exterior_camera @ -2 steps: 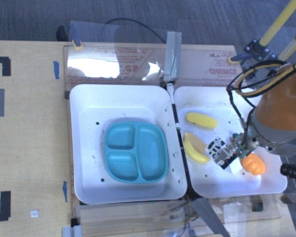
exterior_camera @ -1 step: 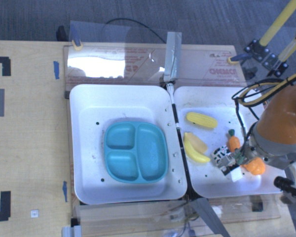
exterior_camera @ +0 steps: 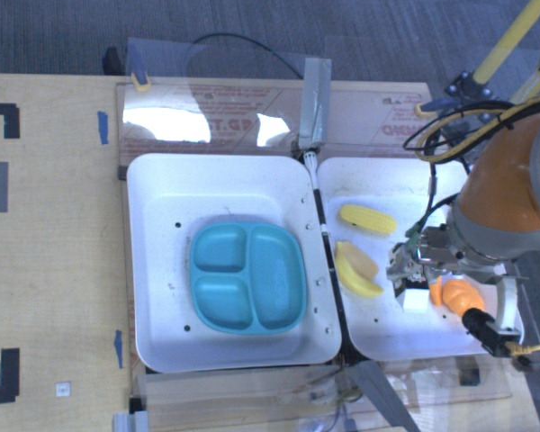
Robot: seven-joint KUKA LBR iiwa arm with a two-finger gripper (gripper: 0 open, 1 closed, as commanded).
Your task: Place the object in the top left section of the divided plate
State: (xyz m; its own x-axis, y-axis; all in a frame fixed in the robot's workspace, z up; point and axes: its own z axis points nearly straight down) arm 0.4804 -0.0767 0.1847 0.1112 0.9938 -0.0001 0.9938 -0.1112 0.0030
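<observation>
Gripper (exterior_camera: 412, 273), grip state unclear, low in right bin (exterior_camera: 378, 336) beside banana (exterior_camera: 357, 269); red cardboard lettering unreadable.

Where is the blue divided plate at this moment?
The blue divided plate lies in the middle of the left bin in the camera view, across the bin divider from the yellow corn cob in the right bin.

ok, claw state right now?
Claw: cannot be told, low in the right bin, beside the yellow pieces.
</observation>
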